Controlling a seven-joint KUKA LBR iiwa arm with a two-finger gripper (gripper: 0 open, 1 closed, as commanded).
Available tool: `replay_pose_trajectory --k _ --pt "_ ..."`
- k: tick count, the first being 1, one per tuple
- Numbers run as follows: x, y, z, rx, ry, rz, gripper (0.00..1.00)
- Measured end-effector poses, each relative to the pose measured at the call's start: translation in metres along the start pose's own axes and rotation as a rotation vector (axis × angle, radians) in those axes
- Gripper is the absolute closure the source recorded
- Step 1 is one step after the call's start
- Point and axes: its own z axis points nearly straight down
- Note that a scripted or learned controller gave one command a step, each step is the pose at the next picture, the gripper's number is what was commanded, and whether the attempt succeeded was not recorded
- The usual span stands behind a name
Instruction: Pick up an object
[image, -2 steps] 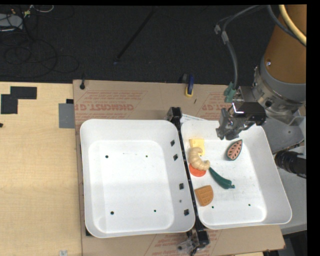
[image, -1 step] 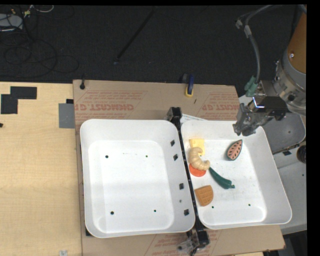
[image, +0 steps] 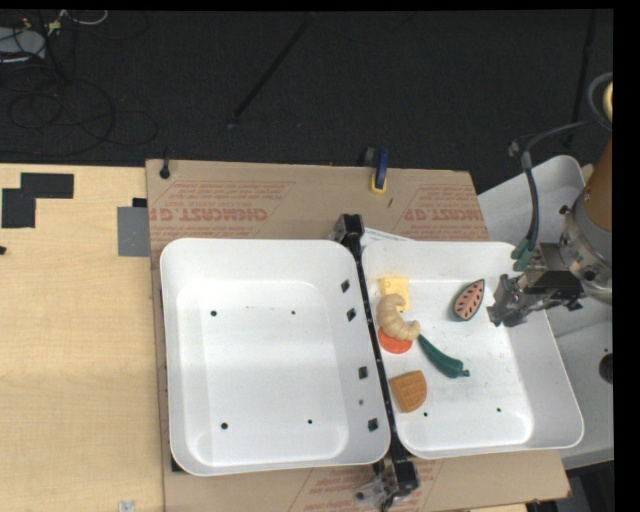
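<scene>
The right bin (image: 520, 425) holds several small toy foods. A yellow block (image: 394, 288) lies at its upper left, with a tan croissant shape (image: 396, 318) resting over an orange disc (image: 396, 343) just below it. A green pepper-like piece (image: 442, 358) lies in the middle, and a brown bread slice (image: 408, 390) sits lower left. A reddish watermelon slice (image: 468, 299) lies near the right wall. My gripper (image: 505, 305) hovers at the bin's right rim, just right of the watermelon slice, with nothing seen between its fingers.
The left bin (image: 190, 300) sits beside the right one, joined by a black divider with clips (image: 366, 330). Both rest on a cardboard sheet (image: 250, 200). A blue and yellow clamp (image: 379, 170) stands at the back edge. Cables hang near the arm at right.
</scene>
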Motion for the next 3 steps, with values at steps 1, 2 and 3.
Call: replay_pose_trajectory --k 1,2,3 --pt "0.011 0.006 0.073 -0.005 0.003 -0.010 1.00" --pt "0.041 0.002 -0.008 -0.021 0.003 -0.014 1.00" --pt "0.096 0.000 -0.074 -0.020 0.004 -0.017 1.00"
